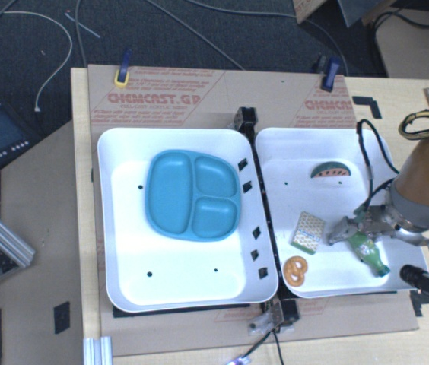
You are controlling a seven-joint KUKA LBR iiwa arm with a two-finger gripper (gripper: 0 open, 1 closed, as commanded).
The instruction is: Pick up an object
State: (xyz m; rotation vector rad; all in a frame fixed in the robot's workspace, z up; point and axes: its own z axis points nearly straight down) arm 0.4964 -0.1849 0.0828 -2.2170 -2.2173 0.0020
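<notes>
The arm [426, 181] comes in from the right side of the bench [85, 204], its orange band above the wrist, and its end effector [355, 230] hangs low over the right bin [275, 204], near that bin's near right corner. From where I stand I cannot tell whether it is wide or narrow, or whether it grips anything. Just beside it, partly under the metal, lies a green item [372, 254], tilted toward the bin's near edge; whether the two touch I cannot make out. To its left, toward the middle of the same bin, sits a small speckled square piece [308, 232], and near the bin's near left corner lies a small orange pretzel-shaped thing [296, 270]. Closer to the far edge of the right bin rests a watermelon slice [331, 171], well apart from the others. The left bin [115, 204] holds a blue divided plate [192, 194] with three compartments, set toward the bin's far half. Two clamps, a yellow-and-blue one [124, 70] and a blue one [330, 73], sit at the far edge of the cardboard sheet [222, 97] under the bins.
</notes>
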